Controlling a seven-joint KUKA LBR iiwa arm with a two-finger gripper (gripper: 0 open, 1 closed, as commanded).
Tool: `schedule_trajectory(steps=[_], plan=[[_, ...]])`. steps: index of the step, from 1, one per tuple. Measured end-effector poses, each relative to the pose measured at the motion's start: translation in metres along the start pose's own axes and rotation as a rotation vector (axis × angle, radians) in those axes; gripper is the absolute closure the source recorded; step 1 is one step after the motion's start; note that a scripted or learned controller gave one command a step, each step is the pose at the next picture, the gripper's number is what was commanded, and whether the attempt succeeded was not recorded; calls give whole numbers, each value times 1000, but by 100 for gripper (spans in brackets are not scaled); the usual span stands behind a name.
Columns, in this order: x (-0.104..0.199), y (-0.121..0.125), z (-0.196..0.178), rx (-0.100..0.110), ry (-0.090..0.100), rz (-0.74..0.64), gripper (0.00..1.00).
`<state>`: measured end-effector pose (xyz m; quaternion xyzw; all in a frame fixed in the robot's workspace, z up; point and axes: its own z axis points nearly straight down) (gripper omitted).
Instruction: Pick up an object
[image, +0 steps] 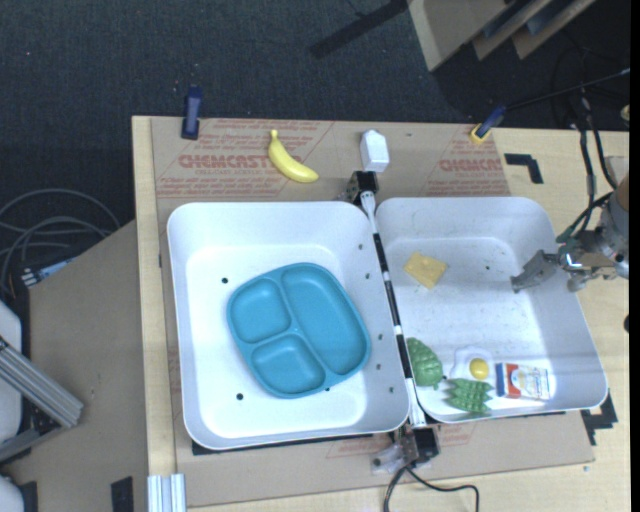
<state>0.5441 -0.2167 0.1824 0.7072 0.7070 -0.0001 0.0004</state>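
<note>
At right edge, 3 o'clock: gripper (535, 272) poised at right bin's (560, 330) outer wall, arm coming in from the side
Fingers: cannot tell whether spread or pressed together; nothing visible between them
Right bin, 11 o'clock: yellow block (426, 269) lying flat, well apart from gripper
Right bin, 6 o'clock: white packet (523, 381) with red and blue print, near front wall
Right bin, 7 o'clock: green leafy toys (440, 378) by the divider, small yellow piece (478, 368) between them and packet
Left bin (200, 300): blue divided plate (296, 328) at centre, three compartments
Board behind bins, 12 o'clock: banana (289, 161) outside left bin, white block (375, 150) just beside bin seam
</note>
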Motion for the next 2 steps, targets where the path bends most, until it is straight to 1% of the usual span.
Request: schedule_trajectory(steps=[1,2], plan=[[18,93,41,-1,0,-2,0],[-6,2,72,3,3,-1,0]])
